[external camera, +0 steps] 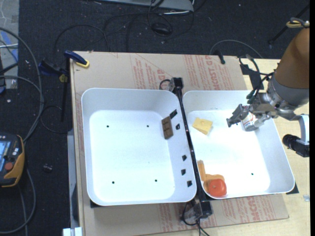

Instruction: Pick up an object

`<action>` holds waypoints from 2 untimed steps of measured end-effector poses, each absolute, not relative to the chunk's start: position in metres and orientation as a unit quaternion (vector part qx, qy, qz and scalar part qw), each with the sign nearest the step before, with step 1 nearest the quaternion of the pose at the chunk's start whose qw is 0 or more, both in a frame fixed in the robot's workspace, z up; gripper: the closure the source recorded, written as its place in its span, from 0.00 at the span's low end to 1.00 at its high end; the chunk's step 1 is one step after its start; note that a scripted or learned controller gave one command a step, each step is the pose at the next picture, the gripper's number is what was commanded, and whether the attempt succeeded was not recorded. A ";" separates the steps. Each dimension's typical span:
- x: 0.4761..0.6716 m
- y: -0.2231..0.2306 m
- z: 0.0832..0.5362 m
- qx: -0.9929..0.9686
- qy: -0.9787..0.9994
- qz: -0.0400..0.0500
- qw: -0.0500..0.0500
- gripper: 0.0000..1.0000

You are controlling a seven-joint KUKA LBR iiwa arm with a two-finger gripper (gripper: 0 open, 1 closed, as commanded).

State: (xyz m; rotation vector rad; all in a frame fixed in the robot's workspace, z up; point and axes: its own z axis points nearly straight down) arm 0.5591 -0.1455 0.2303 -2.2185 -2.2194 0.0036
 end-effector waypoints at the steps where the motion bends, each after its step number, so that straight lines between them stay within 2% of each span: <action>1: 0.566 -0.143 0.185 -0.707 -0.707 0.001 0.001 0.00; 2: 0.564 -0.145 0.142 -0.707 -0.707 0.001 0.002 0.00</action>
